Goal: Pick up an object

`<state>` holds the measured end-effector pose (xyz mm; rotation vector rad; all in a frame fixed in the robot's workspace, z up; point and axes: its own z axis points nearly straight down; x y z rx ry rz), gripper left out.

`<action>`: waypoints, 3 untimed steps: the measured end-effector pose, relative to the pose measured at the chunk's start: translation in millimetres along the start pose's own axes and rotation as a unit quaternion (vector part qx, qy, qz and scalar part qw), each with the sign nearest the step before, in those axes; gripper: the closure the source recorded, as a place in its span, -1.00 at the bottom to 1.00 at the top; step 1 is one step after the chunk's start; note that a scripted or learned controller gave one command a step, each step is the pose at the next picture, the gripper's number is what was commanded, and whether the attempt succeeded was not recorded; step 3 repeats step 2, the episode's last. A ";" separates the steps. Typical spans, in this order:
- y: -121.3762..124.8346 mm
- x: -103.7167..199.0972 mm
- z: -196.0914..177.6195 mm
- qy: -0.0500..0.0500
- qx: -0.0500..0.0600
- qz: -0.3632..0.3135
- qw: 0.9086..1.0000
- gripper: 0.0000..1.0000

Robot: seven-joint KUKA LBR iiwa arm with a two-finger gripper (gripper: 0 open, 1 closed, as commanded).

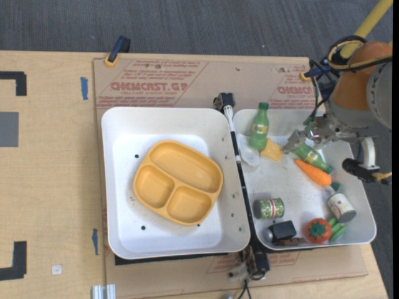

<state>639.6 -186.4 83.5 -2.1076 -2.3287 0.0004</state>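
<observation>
Pincer [303, 139] low over green item [312, 155] beside carrot [313, 172]; jaw state unclear — centre before closing

Grey arm [381, 98] with orange band, black cables, metallic end effector [310, 136]

Small green bottle [310, 155]: lying on side, tilted, in right bin [368, 226], touching carrot's [313, 172] upper edge, at claw [307, 141].

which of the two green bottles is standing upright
The green bottle at the far left of the right bin, beside the yellow wedge, stands upright. The other bottle lies on its side under the gripper.
</observation>
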 end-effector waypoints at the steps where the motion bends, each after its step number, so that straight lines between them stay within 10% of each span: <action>1: 1.0 1.0 -7.9 0.000 0.000 -0.001 1.000 1.00; 2: 10.4 80.4 -93.5 0.000 0.000 -0.093 0.996 1.00; 3: 10.4 80.4 -93.5 0.000 0.000 -0.093 0.996 1.00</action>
